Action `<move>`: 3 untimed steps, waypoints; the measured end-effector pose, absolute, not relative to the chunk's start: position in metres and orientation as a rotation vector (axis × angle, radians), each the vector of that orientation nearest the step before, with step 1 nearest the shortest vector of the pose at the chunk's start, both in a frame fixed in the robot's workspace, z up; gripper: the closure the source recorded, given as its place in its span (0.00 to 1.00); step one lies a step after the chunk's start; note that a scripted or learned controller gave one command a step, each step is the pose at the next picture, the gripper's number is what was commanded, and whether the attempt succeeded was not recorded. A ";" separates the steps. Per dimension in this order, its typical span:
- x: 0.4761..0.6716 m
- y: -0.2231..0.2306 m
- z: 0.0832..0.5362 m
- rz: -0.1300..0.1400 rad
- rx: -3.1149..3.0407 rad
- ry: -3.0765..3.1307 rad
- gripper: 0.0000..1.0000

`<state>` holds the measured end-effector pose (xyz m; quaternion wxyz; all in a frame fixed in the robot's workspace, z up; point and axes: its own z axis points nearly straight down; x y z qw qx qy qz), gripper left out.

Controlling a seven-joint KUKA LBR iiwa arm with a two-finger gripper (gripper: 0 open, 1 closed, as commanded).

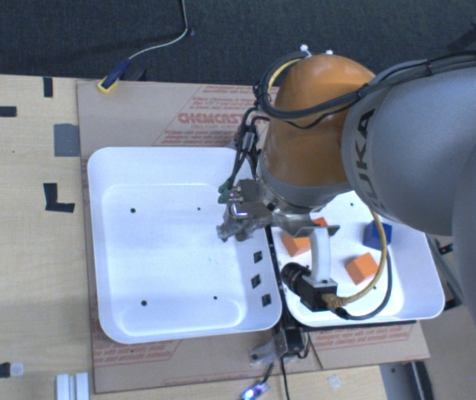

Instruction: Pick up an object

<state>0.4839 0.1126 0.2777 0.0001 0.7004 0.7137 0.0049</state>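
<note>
1. Orange block (361, 267), one of the candidate objects, is seen lying in the right bin (421, 302), partly ringed by a tan cable (369, 294).
2. A second orange block (297, 244) is shown near the bin's left wall, just below the wrist; a small orange piece (320, 222) lies just above it, largely hidden by the arm.
3. A blue block (377, 234) is placed near the first orange block, towards the far side of the same bin.
4. The arm (404, 157), grey with an orange band (313, 115), is extended in from the right and covers much of the right bin.
5. The gripper (236, 215) is located over the right edge of the left bin (104, 223), close to the divide between the two bins.
6. Nothing is seen between the fingers; how far apart they are cannot be told from this view.
7. Both bins are set on a cardboard sheet (179, 111).
</note>
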 end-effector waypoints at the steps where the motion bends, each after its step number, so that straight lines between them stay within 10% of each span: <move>1: 0.587 0.159 0.268 0.005 2.213 2.226 1.00; 2: 0.584 0.225 0.330 0.009 2.211 2.231 1.00; 3: 0.508 0.234 0.258 -0.019 2.221 2.231 1.00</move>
